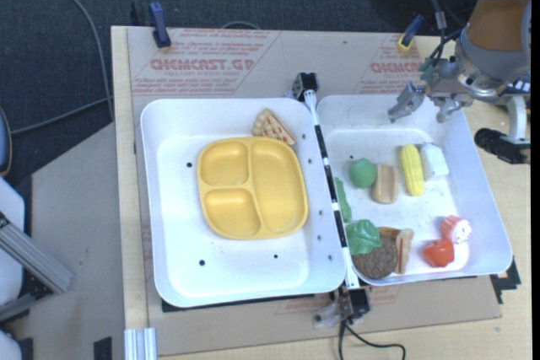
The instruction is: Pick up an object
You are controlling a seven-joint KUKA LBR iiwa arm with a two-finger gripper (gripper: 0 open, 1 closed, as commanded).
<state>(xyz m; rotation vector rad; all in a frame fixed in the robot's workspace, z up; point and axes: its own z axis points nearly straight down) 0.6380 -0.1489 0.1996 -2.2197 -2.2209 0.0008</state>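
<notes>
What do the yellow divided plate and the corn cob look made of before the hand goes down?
Yellow divided plate: likely molded plastic, with a smooth, softly glossy surface, uniform colour and rounded compartment ridges. Corn cob: probably toy plastic or rubber, flat bright yellow with a slight sheen; kernel texture is too small to confirm.

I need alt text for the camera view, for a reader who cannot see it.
The tool hangs open, holding nothing, over the far edge of the right bin, which holds toy food including a corn cob and a green ball. The left bin holds a yellow divided plate and a waffle piece.
</notes>
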